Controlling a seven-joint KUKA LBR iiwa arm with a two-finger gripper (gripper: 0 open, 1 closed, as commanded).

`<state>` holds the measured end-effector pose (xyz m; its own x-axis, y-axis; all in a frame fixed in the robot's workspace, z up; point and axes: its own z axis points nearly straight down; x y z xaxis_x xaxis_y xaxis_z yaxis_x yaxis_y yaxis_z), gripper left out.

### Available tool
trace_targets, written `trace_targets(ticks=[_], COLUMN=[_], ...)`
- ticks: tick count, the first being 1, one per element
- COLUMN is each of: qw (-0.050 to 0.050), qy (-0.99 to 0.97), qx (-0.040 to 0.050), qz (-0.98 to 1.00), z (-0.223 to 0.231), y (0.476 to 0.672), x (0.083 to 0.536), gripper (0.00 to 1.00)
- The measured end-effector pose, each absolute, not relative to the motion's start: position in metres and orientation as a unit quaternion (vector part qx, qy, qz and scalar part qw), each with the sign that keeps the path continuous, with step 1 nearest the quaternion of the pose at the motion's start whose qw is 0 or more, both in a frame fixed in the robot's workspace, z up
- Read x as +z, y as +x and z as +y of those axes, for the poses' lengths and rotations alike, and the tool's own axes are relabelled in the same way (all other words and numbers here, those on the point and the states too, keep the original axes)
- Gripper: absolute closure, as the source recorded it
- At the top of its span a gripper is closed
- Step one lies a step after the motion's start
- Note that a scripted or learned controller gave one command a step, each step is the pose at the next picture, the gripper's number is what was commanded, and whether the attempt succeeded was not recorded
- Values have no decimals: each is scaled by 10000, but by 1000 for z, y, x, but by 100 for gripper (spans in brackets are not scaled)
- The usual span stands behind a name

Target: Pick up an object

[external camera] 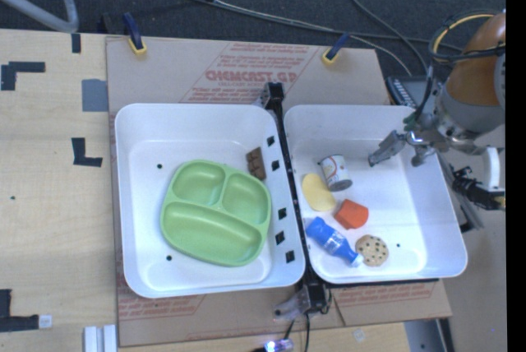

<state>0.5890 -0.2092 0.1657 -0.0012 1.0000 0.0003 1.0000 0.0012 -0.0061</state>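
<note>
The right bin (427, 215) holds a small white can with a red label (333, 171), a yellow lemon-like piece (318, 192), an orange-red block (352, 214), a blue bottle (331, 239) and a round cookie (372, 250). My gripper (403, 150) hangs over the bin's upper right part, well to the right of the can. Its two fingers are spread apart with nothing between them.
The left bin (140, 136) carries a green divided plate (216, 212) and a small brown block (256, 164) by the dividing wall. Black cables run across the dark floor at the back. Two clamps pin the cardboard sheet (246, 71) under the bins.
</note>
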Motion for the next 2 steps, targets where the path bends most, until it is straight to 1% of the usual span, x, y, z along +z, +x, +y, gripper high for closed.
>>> trace_targets(ticks=[1, 2], qw=[25, -12], qy=[-7063, -7063], qx=[23, 11], qz=[-7080, -7079], z=[-207, -206], y=[594, 595], x=[103, 85], gripper=[0, 0])
